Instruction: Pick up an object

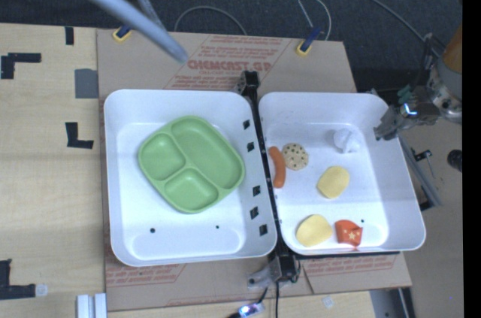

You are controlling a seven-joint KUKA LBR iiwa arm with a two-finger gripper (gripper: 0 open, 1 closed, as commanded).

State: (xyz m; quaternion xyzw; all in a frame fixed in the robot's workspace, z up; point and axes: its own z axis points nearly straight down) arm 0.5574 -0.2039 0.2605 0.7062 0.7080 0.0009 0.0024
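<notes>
We note two shallow white bins on the bench. The left bin (124, 159) carries a green divided plate (191, 163), lying slantwise, its three compartments bare. The right bin (391, 181) holds the loose pieces.

The gripper (392, 122) sits at the right bin's far right rim, at the upper corner, above the wall and not down among the objects. We cannot tell the finger opening from this view; nothing is visibly between them, so we record no hold.

Key relation: every candidate lies left of and nearer the camera than the gripper. The closest is a small white crumpled piece (345, 139), just inside the rim from the gripper. Next, toward the bin's middle, a yellow lump (333, 182). Well apart, by the dividing wall, an orange sausage-shaped piece (278, 166) has its long axis running roughly along that wall; a speckled cookie-like round (294, 155) touches or nearly touches its right side, and we cannot say which. Along the near edge lie a second yellow lump (314, 231) and a red piece (349, 232), just beside one another.

Judgement: the pick has not begun. The white piece needs the shortest travel; the sausage, close to the wall and the round, looks the hardest to straddle cleanly.
</notes>
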